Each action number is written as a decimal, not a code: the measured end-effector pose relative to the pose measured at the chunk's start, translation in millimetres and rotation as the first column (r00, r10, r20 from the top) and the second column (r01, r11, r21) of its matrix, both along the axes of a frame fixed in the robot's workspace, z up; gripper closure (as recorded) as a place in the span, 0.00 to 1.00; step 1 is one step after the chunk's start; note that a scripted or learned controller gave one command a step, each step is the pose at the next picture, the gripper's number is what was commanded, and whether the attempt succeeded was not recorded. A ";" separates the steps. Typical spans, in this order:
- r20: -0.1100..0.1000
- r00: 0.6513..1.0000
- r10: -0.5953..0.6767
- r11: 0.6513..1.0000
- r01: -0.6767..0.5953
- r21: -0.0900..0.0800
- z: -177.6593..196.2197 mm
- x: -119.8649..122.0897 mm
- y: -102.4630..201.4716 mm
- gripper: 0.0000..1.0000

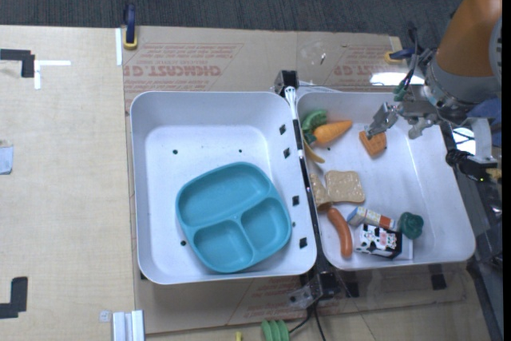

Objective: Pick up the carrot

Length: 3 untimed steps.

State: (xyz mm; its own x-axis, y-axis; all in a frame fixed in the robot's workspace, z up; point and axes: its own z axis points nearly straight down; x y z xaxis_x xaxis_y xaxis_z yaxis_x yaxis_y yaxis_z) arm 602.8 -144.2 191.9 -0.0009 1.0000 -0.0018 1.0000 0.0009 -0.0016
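A blue sectioned plate (233, 216) is seen in the left bin (152, 172), far to the left of the jaws and nearer the front of the bench. The right bin (435, 204) holds everything else. The carrot (330, 132), orange with a green leafy top, is laid against that bin's left wall, left of the jaws and clear of them, its tip turned toward them. Below it, left of and nearer the front than the jaws, slices of bread (339, 188) are found, and a red sausage (341, 231) is placed in front of those. A small milk carton (377, 239) with a black-and-white cow pattern lies further right, with a dark green item (411, 225) just beside it. A small orange chunk (373, 142) sits almost directly under the jaws. The gripper (399, 120) is held over the bin's back part, above the orange chunk; its two fingers are seen spread apart with nothing between them. The arm (471, 36) enters from the right.
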 end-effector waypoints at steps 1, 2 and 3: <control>0.023 1.000 0.014 1.000 -0.014 -0.008 -80.7 50.3 36.7 0.00; 0.006 0.999 -0.044 0.999 0.044 -0.001 -97.7 57.3 49.2 0.00; 0.007 0.999 -0.042 0.999 0.042 -0.004 -88.1 57.8 48.6 1.00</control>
